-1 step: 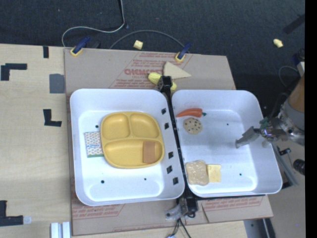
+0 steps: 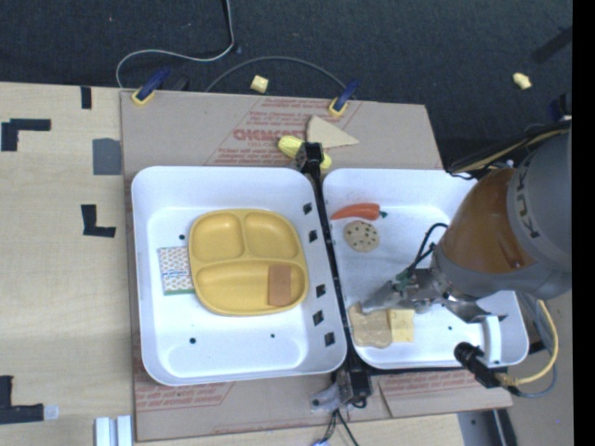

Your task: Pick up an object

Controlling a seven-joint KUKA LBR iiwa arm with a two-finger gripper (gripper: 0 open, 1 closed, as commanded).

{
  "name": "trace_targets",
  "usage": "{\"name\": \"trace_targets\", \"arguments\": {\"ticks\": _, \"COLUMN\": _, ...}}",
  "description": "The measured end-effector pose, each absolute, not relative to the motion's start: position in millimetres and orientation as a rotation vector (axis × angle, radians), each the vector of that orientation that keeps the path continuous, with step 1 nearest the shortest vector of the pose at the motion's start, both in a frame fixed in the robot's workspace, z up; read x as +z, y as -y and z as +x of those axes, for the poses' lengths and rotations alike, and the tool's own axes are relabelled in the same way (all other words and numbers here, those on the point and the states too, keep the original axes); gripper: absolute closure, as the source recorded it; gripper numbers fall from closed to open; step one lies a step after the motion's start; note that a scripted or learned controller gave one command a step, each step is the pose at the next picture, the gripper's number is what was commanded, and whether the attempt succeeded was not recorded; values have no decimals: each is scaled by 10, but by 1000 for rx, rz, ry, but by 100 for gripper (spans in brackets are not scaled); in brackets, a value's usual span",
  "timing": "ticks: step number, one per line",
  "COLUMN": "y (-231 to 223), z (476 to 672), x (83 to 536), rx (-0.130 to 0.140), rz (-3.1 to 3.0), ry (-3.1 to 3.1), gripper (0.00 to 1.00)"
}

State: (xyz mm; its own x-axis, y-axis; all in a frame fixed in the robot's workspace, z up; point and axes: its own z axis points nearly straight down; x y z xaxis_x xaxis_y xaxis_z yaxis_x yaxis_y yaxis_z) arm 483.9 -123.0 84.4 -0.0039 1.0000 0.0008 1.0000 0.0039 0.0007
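Observation:
In the right bin (image 2: 409, 182), a tan bread slice (image 2: 369, 332) and a yellow cheese block (image 2: 402, 324) lie side by side at the front left. A round speckled cookie (image 2: 361, 237) and a red-orange pepper (image 2: 356, 212) sit farther back. My gripper (image 2: 374, 300) reaches in from the right and hangs low just above the bread and cheese, pointing left. I see nothing held in it. The grey arm with its orange band (image 2: 483, 230) covers the bin's right half.
The left bin (image 2: 149, 342) holds a yellow divided plate (image 2: 244, 249) with a brown slab (image 2: 282, 284) in its front right compartment, and a patterned card (image 2: 174, 269) beside it. A black clip-studded divider (image 2: 321, 249) separates the bins. Cables trail at the front right.

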Motion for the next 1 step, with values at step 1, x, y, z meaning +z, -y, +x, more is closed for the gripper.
{"name": "trace_targets", "arguments": {"ticks": 1, "y": 1050, "z": 5562, "x": 885, "rx": -5, "rz": -2223, "ry": 2231, "gripper": 0}}
